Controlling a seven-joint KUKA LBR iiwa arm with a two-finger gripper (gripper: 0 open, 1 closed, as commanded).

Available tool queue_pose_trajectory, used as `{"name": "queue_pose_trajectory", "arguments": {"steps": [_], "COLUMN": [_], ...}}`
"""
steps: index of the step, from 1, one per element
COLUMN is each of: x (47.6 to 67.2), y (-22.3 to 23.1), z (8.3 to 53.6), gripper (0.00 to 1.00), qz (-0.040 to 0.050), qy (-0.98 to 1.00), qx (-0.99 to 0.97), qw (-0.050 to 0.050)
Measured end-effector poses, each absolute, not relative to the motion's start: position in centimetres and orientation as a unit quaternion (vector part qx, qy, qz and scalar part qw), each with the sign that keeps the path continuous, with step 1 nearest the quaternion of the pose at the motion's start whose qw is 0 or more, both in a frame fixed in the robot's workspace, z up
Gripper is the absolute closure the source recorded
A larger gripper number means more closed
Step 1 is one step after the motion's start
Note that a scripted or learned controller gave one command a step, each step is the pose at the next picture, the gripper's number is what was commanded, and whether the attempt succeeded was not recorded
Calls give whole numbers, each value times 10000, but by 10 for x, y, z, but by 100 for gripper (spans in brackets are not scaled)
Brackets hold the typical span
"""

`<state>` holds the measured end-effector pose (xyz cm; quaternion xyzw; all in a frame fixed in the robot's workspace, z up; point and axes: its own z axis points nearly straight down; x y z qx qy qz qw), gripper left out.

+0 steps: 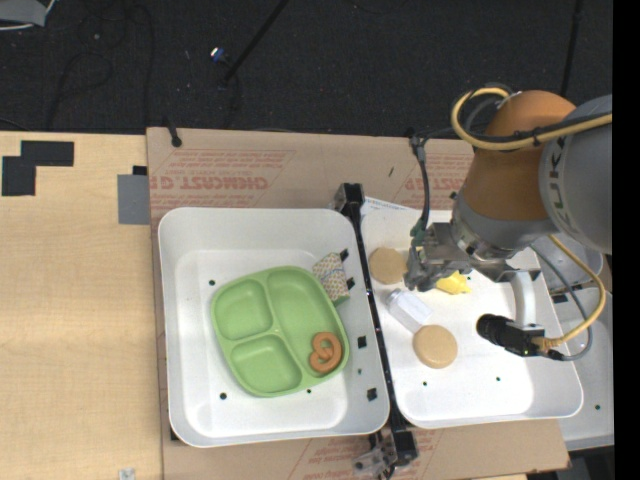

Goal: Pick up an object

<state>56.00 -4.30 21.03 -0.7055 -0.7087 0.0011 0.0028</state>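
Note:
My gripper (428,268) hangs low over the right bin (500,403), near its back left part. Right beside it lies a yellow object (455,284), partly hidden by the gripper. A tan disc (386,264) lies just left of the gripper, and a second tan disc (436,346) rests nearer the front. A clear, whitish small bottle (408,311) lies between the two discs. Whether anything sits between the fingers is hidden.
The left bin (185,368) holds a green divided plate (250,318) with an orange pretzel-like piece (325,352) in its right compartment. A small patterned object (331,273) rests at the plate's back right edge. A black divider (365,308) separates the bins.

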Motion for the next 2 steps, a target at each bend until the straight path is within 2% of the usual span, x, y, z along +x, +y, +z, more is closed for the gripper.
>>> {"name": "queue_pose_trajectory", "arguments": {"steps": [1,2], "x": [542,531], "y": [7,60], "z": [222,213], "gripper": [100,100], "qz": [9,16], "qy": [-7088,-7088], "qx": [-7054,-7054], "qw": [24,28]}}
